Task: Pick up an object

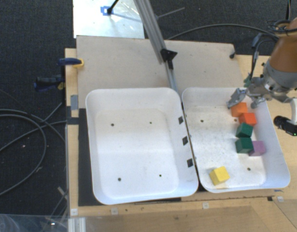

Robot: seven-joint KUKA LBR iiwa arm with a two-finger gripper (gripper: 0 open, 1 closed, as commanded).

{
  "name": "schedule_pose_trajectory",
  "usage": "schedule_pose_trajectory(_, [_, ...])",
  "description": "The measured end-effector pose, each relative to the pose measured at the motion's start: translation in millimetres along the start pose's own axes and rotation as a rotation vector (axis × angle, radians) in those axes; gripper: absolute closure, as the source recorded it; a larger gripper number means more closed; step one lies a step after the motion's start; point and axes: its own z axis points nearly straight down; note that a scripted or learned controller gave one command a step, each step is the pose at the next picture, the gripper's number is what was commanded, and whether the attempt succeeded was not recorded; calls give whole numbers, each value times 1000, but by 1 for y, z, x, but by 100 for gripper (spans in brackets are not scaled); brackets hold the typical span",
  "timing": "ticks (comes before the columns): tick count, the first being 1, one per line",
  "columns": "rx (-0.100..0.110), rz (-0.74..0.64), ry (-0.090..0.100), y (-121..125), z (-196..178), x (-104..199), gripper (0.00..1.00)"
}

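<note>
The right bin (220, 144) holds several small blocks. Along its right side, from far to near, lie an orange block (239, 108), a second orange block (248, 119), a dark green block (244, 130), another green block (243, 145) and a purple block (257, 148). A yellow block (219, 175) lies alone near the front. My gripper (246, 99) hangs at the bin's far right, just behind the first orange block. It is open with nothing between its fingers.
The left bin (134, 144) stands beside the right one, and black clips sit on the shared rim (185, 140). A slanted metal pole (155, 33) crosses the board behind the bins. Cables lie on the dark floor at left.
</note>
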Motion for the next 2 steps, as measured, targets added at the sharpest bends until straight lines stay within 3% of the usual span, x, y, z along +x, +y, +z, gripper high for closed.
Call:
schedule_pose_trajectory(1, [0,-1,1,-4,14,12,0])
schedule_pose_trajectory(2, [-3,1,-1,15,86,-32,0])
